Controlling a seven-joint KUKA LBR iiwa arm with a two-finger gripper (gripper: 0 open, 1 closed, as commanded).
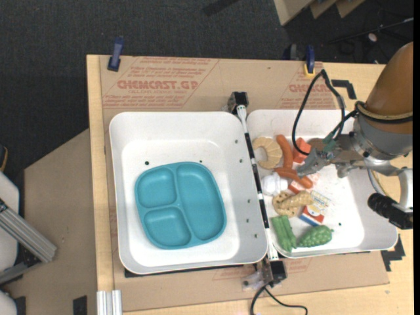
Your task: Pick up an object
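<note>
Bench [164,84] carries two bins. Gripper [308,168] is low in right bin [348,238], over orange sausages [287,151]; grip state: cannot tell. Step: descent to grasp. Next: close on one sausage, clear of bagel [267,151]. Left bin [125,143] holds tray [180,204].

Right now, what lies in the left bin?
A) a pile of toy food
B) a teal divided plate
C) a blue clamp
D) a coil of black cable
B: the teal divided plate lies flat in the left bin, while the toy food is in the right bin.
</note>
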